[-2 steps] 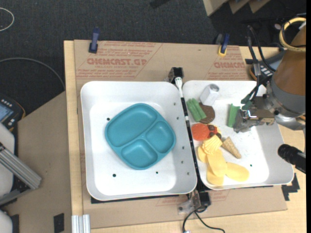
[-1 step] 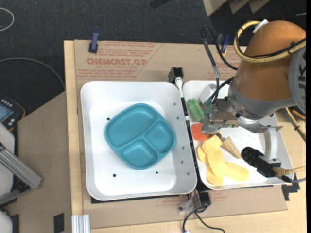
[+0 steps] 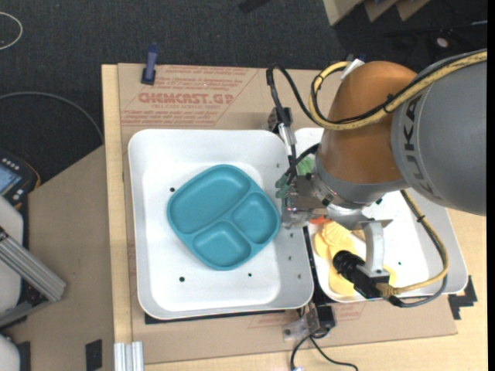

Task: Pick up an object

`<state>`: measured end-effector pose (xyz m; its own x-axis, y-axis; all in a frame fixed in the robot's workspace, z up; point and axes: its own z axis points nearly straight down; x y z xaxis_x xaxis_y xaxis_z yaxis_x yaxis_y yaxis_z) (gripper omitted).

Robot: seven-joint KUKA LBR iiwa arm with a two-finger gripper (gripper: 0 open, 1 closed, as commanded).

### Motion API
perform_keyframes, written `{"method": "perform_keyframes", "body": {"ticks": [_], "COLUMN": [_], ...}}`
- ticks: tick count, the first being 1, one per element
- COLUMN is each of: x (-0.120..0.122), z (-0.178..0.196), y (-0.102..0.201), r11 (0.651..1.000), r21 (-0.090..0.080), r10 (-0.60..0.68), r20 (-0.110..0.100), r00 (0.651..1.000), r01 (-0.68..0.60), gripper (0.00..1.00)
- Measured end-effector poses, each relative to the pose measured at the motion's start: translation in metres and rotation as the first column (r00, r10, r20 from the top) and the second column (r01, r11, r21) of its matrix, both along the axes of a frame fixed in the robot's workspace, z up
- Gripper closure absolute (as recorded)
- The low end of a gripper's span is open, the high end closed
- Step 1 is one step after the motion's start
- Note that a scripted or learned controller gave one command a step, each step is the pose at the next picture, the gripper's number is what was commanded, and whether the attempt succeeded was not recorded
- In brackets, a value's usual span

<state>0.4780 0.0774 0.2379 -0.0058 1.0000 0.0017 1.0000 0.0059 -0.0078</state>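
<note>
A teal divided plate (image 3: 224,216) lies flat in the middle of the left white bin (image 3: 155,176). My gripper (image 3: 296,202) hangs low under the orange-banded wrist, over the seam between the two bins and just off the plate's right edge. A pale yellow object (image 3: 331,243) lies in the right bin (image 3: 433,242), right of and below the gripper and partly hidden by the arm. A small green thing (image 3: 306,163) peeks out at the wrist's left edge. Nothing shows in the gripper's grasp.
The big grey and orange arm (image 3: 387,137) covers most of the right bin. Both bins rest on a cardboard sheet (image 3: 193,95) with a small blue clip (image 3: 149,64) at its back edge. Cables trail past the bins' front edge.
</note>
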Motion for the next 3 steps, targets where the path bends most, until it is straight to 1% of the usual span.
{"method": "perform_keyframes", "body": {"ticks": [1,2,3], "x": [0.002,0.003,0.0], "z": [0.054,0.232,0.131], "y": [-0.01,-0.013,-0.009], "r11": [1.0,1.0,1.0], "r21": [-0.001,0.003,-0.004], "r10": [-0.005,-0.004,-0.007], "r20": [0.014,0.03,-0.002], "r00": [1.0,1.0,1.0], "r01": [0.005,0.004,0.007], "gripper": [1.0,1.0,1.0]}}
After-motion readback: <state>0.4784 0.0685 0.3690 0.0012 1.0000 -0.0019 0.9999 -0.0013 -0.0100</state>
